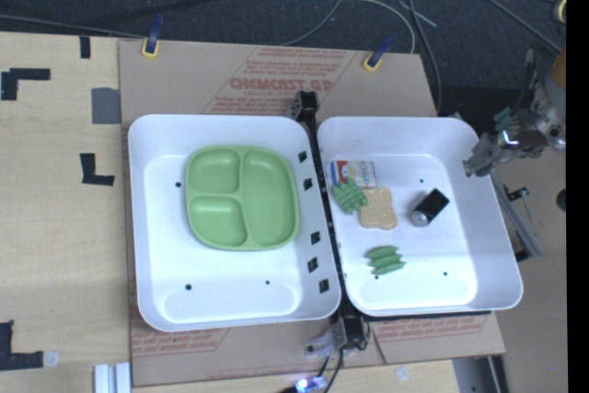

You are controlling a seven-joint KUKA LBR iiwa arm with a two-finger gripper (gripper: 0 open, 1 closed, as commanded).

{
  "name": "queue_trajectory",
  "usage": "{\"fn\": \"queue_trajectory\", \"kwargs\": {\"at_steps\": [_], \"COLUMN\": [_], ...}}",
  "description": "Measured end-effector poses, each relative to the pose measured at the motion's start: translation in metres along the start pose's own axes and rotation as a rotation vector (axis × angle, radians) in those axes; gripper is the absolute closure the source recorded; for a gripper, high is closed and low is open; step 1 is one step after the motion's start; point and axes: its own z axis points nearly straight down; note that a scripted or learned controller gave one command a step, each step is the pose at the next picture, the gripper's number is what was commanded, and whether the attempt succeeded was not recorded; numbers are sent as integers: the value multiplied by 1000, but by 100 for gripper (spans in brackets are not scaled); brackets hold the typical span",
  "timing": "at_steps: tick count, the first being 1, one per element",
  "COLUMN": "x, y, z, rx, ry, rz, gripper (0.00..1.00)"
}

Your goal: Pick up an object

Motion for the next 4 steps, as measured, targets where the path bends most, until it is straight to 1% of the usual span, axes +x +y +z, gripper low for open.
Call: {"fn": "queue_trajectory", "kwargs": {"at_steps": [1, 2, 3, 4], "x": [54, 109, 170, 225], "y": [0, 5, 1, -16], "z": [17, 21, 22, 23], "rx": [7, 6, 7, 8], "ry": [4, 4, 4, 4], "rz": [-4, -5, -6, -5], "gripper": [100, 100, 100, 100]}}
